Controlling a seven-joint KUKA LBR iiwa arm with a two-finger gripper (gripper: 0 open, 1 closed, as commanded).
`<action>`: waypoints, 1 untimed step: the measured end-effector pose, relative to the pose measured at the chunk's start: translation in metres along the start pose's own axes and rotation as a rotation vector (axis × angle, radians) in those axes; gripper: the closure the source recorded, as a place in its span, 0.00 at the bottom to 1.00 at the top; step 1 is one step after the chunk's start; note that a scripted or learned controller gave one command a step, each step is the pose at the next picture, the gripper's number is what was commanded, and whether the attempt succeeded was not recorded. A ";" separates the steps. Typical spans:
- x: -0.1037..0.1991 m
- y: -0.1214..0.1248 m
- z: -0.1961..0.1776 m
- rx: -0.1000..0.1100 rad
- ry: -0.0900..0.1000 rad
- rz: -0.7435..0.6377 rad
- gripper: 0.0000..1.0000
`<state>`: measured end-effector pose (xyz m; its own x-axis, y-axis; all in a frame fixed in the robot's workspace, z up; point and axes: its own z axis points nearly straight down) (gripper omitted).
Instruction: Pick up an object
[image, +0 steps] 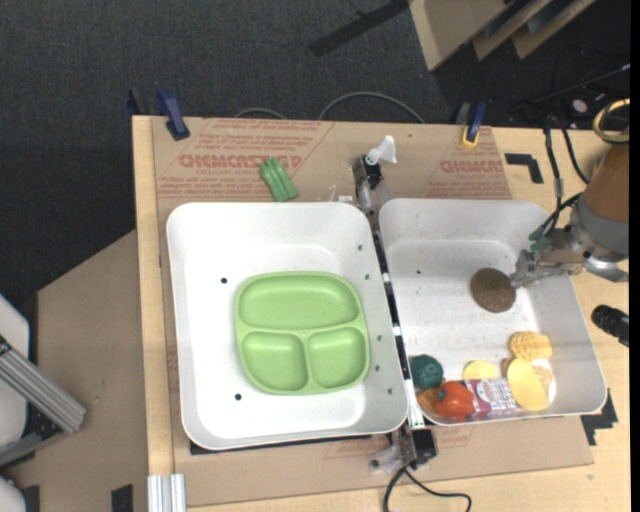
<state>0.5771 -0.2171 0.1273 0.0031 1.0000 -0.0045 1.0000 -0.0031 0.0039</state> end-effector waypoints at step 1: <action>0.003 0.000 0.002 0.003 0.003 -0.003 0.00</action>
<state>0.5770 -0.2142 0.1254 0.0005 1.0000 -0.0013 1.0000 -0.0005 0.0012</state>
